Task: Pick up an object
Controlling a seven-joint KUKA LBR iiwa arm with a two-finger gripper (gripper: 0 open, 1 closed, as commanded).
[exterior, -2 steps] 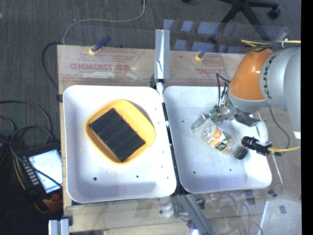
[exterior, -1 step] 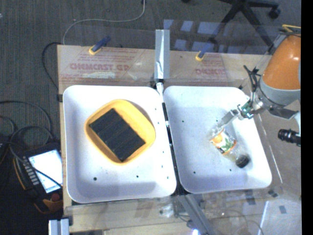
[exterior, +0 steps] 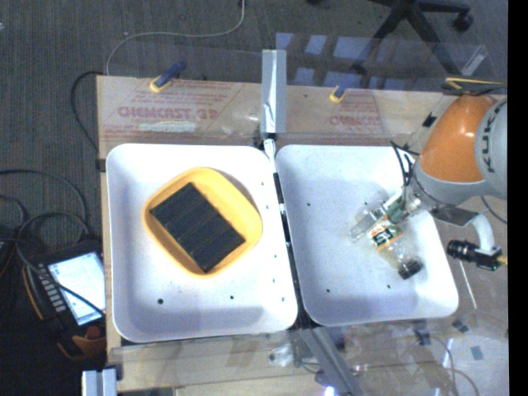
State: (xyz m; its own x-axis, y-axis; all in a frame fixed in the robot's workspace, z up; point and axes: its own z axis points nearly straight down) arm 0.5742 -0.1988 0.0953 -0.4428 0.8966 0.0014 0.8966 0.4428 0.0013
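Camera view from above the table [exterior: 124,106] shows two white bins side by side. From where I stand, the arm [exterior: 462,151] comes in from the right, its orange band bulging over the far right corner of the right bin [exterior: 330,299], the grey wrist bending down and leftward into that bin. The jaws [exterior: 381,228] hang low over the bin's middle-right part, pointing down at a slant; I cannot tell how they are set, since the tip is a small clutter of clear and dark parts. A small dark piece [exterior: 409,267] lies just below and to the right of the tip, near the bin floor; whether it belongs to the gripper is unclear. In the left bin [exterior: 132,304] sits a yellow dish [exterior: 243,200], and a dark ribbed block [exterior: 199,226] lies tilted inside it, well apart from the arm.
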